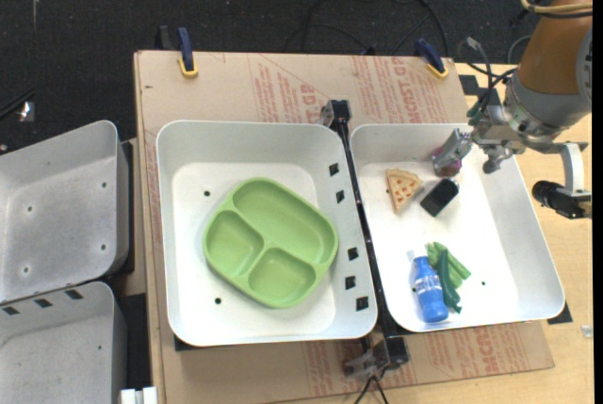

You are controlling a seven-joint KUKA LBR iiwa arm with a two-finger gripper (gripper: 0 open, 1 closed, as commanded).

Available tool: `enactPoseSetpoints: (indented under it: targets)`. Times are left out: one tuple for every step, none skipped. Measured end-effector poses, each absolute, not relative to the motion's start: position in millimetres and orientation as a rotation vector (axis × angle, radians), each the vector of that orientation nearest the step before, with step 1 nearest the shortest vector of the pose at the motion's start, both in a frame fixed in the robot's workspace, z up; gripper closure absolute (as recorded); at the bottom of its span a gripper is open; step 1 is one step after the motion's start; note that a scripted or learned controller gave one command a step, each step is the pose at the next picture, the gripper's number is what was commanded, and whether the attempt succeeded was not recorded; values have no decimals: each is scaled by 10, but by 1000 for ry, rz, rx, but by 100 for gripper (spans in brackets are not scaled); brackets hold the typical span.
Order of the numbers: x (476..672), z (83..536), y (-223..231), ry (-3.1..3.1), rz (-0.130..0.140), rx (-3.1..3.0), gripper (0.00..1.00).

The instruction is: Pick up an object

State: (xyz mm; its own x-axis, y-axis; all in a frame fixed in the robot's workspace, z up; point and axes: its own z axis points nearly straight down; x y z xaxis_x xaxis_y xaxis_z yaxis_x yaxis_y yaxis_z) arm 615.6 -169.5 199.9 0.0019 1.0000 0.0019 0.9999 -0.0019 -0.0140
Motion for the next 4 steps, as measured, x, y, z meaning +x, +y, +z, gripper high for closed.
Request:
enactPoseSetpoints:
  targets:
    - [6185,2092,-1690,-2223,1,-2221,0]
    - [6182,1457,-1722,-2218,5,-2220,0]
    - [6191,950,-1728,-2222,0,-2225,0]
    - [6190,1062,-1722,-2223,-1,-2224,100]
